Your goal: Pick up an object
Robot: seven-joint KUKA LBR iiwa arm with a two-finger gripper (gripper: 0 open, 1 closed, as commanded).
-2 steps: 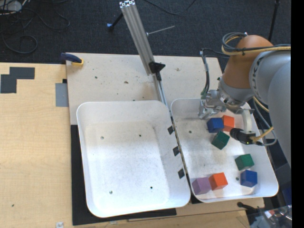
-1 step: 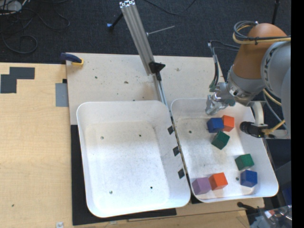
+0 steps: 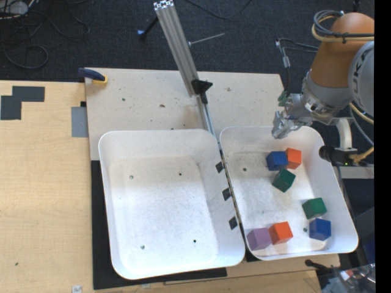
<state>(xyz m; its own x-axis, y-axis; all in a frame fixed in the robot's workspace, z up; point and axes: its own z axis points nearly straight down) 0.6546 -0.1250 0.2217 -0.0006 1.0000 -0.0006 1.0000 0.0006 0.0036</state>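
Over the right-hand shallow white plastic bin (image 3: 342,237), grey two-finger gripper (image 3: 282,129), jaw state not discernible, hovering near the far rim beside touching blue cube (image 3: 277,160) and orange cube (image 3: 294,157): risk, descent catches both or nudges them aside.

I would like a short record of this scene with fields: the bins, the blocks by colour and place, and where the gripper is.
bins: left bin, right bin
blocks, right bin far end: blue block touching orange block, dark green block just below
blocks, right bin near end: purple block, second orange block, green block, second blue block
gripper: above right bin's far edge, holding nothing visible
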